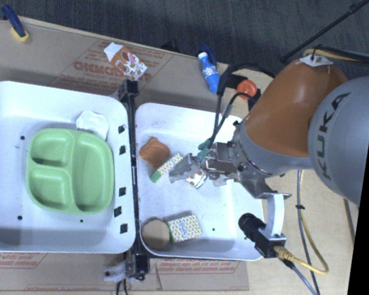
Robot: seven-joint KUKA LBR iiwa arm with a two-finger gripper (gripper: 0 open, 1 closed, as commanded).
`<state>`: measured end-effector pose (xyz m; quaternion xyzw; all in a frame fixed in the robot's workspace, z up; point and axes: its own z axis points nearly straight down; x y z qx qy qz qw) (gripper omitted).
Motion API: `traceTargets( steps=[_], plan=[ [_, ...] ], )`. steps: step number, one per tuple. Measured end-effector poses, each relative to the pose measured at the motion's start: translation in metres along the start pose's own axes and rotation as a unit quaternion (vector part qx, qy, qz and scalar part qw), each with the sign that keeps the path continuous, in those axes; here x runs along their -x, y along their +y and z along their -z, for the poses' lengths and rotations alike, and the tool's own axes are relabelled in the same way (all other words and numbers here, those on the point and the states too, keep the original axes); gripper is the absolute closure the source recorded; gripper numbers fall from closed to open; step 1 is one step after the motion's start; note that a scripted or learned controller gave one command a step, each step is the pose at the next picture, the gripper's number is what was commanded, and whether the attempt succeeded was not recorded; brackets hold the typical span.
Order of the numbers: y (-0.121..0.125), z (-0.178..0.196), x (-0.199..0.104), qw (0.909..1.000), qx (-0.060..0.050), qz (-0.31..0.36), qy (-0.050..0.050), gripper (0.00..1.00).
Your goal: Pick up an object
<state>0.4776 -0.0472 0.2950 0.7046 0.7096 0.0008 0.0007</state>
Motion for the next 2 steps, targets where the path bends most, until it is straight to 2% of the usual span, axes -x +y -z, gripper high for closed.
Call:
traceTargets(
  steps=[1,2],
  plan=[
    [-0.002,-0.088,-0.034,1.0,-0.003,0.0,0.0,0.0],
    [0.049,0.001,-0.019,1.0,0.0,0.0,0.0,0.0]
  ],
)
